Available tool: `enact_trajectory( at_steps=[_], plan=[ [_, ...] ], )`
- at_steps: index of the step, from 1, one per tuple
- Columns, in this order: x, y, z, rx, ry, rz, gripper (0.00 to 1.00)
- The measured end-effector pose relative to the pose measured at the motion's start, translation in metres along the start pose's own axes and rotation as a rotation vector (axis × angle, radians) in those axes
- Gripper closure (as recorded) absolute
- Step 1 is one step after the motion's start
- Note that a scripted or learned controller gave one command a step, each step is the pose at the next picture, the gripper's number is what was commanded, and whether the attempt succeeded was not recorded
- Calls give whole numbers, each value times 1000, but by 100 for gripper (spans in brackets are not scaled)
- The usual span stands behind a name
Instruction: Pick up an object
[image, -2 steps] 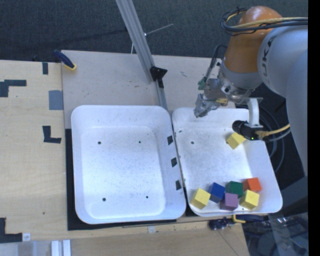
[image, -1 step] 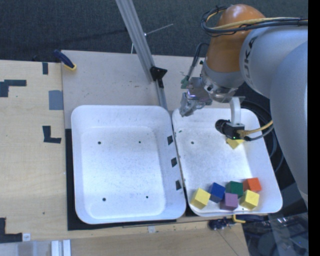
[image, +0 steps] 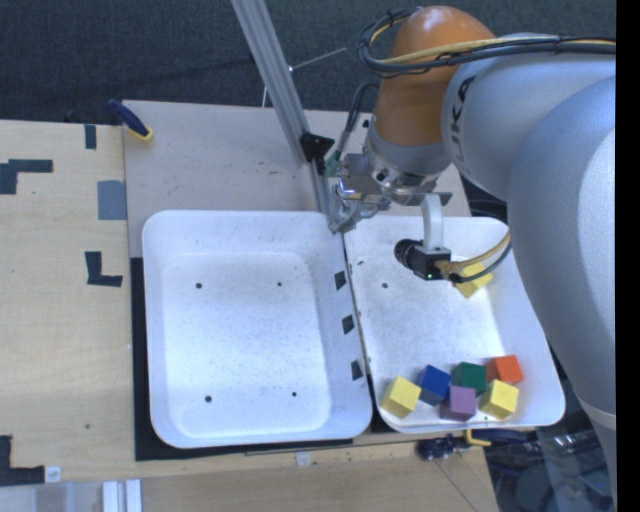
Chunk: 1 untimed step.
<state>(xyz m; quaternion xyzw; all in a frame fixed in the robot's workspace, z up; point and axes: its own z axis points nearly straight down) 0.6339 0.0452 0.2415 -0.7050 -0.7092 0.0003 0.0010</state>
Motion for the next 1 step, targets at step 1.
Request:
enact_trajectory(
  at_steps=[1],
  plan=[
    [56, 11, -5, -1, 1, -1, 100]
  ],
)
